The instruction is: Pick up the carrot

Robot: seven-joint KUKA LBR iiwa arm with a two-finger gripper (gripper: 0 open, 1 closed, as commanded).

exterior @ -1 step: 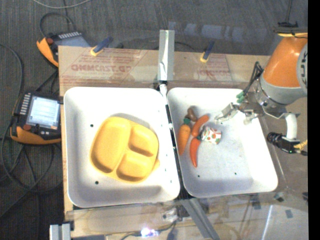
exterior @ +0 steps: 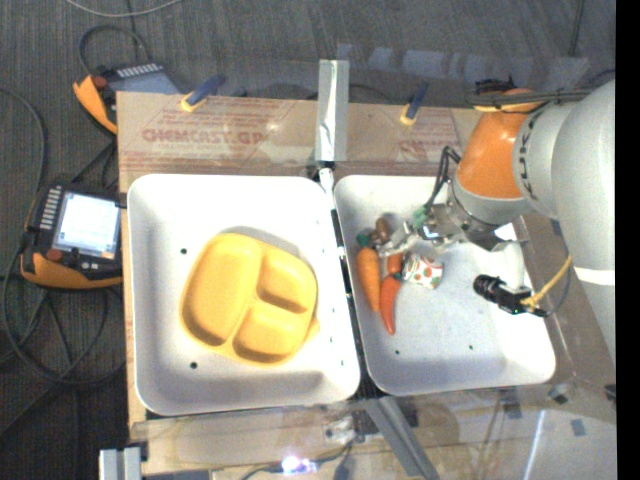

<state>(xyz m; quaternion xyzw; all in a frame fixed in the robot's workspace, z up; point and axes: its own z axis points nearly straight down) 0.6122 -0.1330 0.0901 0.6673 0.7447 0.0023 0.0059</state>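
Observation:
The carrot (exterior: 369,278) is orange and lies lengthwise near the left wall of the right bin (exterior: 470,358), its thick end pointing to the back. My gripper (exterior: 403,242) hangs low over the back left part of that bin, just right of the carrot's thick end and very near it. I see nothing lifted off the bin floor. The grey arm with its orange band (exterior: 495,163) reaches in from the right above the bin's back edge.
A red-orange pepper (exterior: 388,306) lies against the carrot's right side. A small white item with red and green marks (exterior: 426,272) sits under the wrist, and a brown object (exterior: 383,230) lies behind the gripper. A yellow divided plate (exterior: 255,298) rests in the left bin (exterior: 160,218).

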